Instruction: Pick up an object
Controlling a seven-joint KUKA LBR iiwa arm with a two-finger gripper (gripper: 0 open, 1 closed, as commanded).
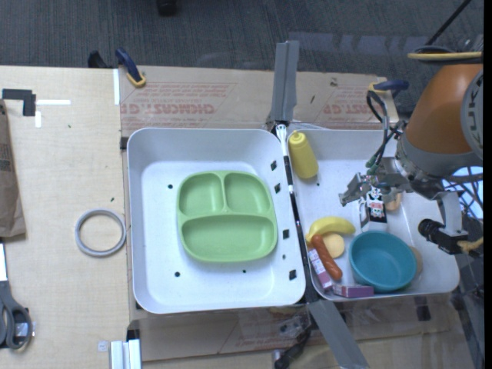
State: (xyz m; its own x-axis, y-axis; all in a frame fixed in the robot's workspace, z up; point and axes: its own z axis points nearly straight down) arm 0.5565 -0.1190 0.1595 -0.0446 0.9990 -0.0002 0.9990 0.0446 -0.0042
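The gripper [374,198] hangs over the right bin [438,287], near the middle of its far half. Its fingers are too small and dark here to tell if they are open or closed, and nothing can be seen held between them.

The things to pick sit mostly along the left wall and the near edge of that bin. A yellow bottle [303,155] lies at the far left corner. A banana [330,226] lies by the left wall, with a small peach-colored ball [334,245] touching it and a red hot dog [326,261] just under that. A blue bowl [382,260] sits at the near edge. A purple box [350,290] lies along the near edge, partly tucked under the bowl.

The left bin [146,221] holds a green plate [227,217] in its middle.

What could go wrong? The banana, ball and hot dog are packed close, so the fingers might bump one and push the others away. The bowl is wide and round and may slip out. Things by the wall are hard to reach, since a finger could hit the wall. If the gripper goes straight down, it may close on bare floor and grab nothing.
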